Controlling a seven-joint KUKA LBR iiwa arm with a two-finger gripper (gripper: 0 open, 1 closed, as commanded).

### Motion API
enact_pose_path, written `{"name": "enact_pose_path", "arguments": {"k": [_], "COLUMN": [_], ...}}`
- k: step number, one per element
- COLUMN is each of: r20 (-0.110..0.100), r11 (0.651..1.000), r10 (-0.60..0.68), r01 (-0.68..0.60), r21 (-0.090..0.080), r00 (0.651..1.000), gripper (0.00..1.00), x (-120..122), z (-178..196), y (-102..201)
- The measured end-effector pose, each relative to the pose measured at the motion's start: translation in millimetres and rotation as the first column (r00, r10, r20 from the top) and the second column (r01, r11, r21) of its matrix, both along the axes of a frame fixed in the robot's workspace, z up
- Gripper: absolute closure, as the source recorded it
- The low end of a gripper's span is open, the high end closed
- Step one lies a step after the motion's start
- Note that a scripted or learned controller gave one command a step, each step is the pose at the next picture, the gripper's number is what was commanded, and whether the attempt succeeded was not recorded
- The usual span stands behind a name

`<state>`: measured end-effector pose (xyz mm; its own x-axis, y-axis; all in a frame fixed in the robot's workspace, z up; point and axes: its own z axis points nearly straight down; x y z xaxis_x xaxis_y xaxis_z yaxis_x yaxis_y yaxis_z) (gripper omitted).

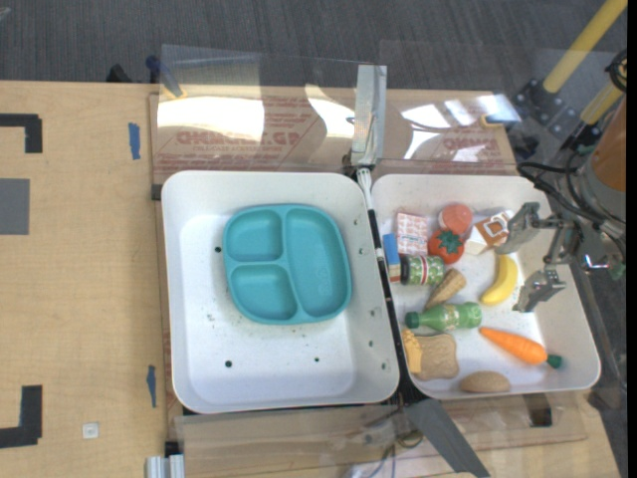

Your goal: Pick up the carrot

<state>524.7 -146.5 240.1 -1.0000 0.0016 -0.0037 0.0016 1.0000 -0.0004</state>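
Observation:
The orange carrot (513,345) with a green stem end lies in the right bin (577,339), near its front right corner, pointing right and slightly forward. My gripper (533,255) hovers over the right side of that bin, behind the carrot and just right of a yellow banana (503,279). Its two fingers stand apart, open, with nothing between them. A clear gap separates the gripper from the carrot.
The right bin also holds a green bottle (445,317), a tomato (448,245), a small jar (423,270), a cone (446,287), bread (430,355), a potato (485,380) and small cartons (410,232). A teal divided plate (287,263) lies in the left bin (189,297).

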Motion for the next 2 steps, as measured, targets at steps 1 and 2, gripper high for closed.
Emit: {"name": "enact_pose_path", "arguments": {"k": [1,2], "r20": [-0.01,0.007], "r11": [0.994,0.995], "r10": [0.113,-0.105], "r01": [-0.113,0.105], "r21": [0.004,0.001], "r00": [0.993,0.994], "gripper": [0.0,0.0], "x": [-12.1,-34.9], "z": [-129.2,-150.5], "y": [-9.2,-11.4]}}
